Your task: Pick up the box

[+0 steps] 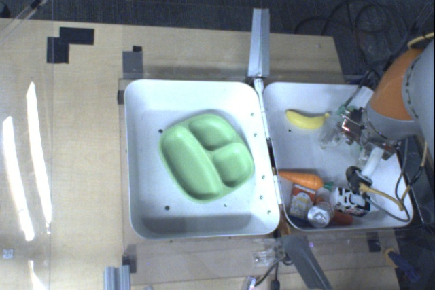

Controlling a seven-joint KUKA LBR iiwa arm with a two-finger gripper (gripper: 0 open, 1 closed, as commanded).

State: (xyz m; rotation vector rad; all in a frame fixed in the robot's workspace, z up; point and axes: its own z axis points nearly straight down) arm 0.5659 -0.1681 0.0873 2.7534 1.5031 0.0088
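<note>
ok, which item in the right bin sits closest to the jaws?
The banana, yellow, alone in the bin's far part, just left of the gripper; the carrot and the rest cluster at the near edge.

Green divided plate (207,157) in left bin (136,166); end effector (338,127) beside banana (306,120) in right bin (299,95).

Divided plate (206,157) in left bin (136,214); banana (306,120), carrot (302,180), can (317,216) in right bin (272,105).

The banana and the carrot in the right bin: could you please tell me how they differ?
The banana is yellow; the carrot is orange. The banana lies alone near the far side of the right bin, close to the gripper; the carrot lies toward the near side, beside a cluster of small items. The banana curves; the carrot looks straighter and tapered. Both are elongated and lie flat.
</note>
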